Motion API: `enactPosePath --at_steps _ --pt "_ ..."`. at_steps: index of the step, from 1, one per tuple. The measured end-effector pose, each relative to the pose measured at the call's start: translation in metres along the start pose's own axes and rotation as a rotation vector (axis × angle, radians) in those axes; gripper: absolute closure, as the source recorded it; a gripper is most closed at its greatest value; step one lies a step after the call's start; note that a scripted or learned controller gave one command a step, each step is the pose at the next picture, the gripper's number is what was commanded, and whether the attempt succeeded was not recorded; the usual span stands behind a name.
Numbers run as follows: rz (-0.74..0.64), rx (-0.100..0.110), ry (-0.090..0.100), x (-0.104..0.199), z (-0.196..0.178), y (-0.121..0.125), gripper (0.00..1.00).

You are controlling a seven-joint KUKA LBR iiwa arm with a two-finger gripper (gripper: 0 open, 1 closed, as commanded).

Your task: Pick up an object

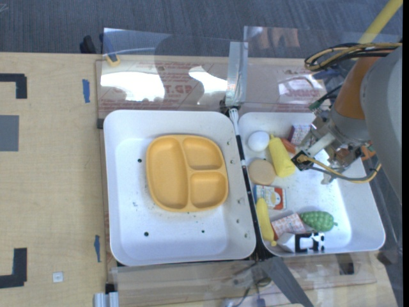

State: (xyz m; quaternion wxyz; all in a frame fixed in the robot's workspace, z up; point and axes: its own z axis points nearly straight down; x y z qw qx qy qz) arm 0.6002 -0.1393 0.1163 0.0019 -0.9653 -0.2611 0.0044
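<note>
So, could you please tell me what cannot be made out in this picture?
- Gripper: too small and cluttered to tell whether its fingers are open or shut.
- Packet in the right bin: partly hidden behind the arm; label unreadable.
- Arm: cut off by the right edge.

We see bright, even overhead light, white glare on the clear plastic wall behind the bins, and slightly soft detail

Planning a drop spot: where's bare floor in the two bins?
Left bin: free margin all around the yellow tray, widest in front of it. Right bin: crowded along its left side; bare patch right of the green toy, below the hand.
</note>
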Motion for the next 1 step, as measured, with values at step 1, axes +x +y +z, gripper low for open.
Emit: enactPosePath --at_steps 1 --pt "0.208 -0.014 0.019 0.0533 0.0209 0.0064 0.0"
